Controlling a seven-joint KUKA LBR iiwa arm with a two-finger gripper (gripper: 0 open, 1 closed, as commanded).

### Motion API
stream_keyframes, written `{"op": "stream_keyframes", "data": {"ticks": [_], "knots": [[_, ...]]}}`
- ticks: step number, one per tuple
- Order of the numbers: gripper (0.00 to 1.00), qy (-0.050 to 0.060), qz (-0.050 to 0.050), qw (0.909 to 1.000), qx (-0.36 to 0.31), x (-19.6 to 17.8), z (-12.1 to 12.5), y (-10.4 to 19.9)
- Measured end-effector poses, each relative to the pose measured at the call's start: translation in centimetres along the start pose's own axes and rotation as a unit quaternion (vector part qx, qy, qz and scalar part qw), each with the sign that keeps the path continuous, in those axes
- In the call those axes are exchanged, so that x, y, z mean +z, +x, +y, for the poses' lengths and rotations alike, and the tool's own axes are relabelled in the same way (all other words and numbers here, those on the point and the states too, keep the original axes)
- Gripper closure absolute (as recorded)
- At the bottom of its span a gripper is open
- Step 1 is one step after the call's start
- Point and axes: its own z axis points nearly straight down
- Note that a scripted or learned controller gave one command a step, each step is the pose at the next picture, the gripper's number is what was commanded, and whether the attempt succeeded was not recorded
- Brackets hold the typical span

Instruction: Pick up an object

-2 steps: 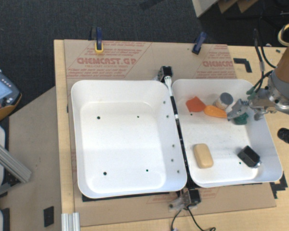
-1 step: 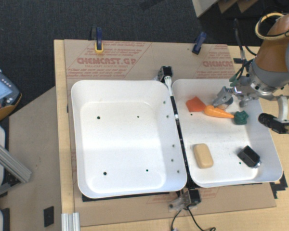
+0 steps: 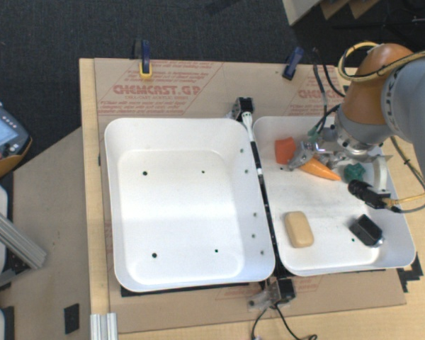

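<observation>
The right bin (image 3: 326, 257) holds several objects. A red block (image 3: 285, 149) lies near its back left. An orange carrot-shaped piece (image 3: 321, 169) lies just right of the block, with a green object (image 3: 354, 171) beside it. A tan oval bar (image 3: 298, 229) and a black block (image 3: 366, 230) lie toward the front. My gripper (image 3: 312, 154) is low over the bin's back, directly above the carrot piece and close to the red block. The grey wrist and its orange band (image 3: 368, 91) hide what lies beneath them.
The left bin (image 3: 127, 190) sits beside the right one, separated by a black divider rail (image 3: 261, 183). Both rest on a cardboard sheet (image 3: 163, 80) held by blue clamps at the back. A cable (image 3: 404, 200) loops over the right bin's right edge.
</observation>
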Motion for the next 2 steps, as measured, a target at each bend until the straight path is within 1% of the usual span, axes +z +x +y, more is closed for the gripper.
{"op": "stream_keyframes", "data": {"ticks": [1, 2], "knots": [[1.00, -0.003, -0.001, 1.0000, 0.001, -1.4, 0.1, -0.2], [1.00, 0.002, 0.001, 1.0000, 0.001, -0.2, -6.7, 5.0]]}}
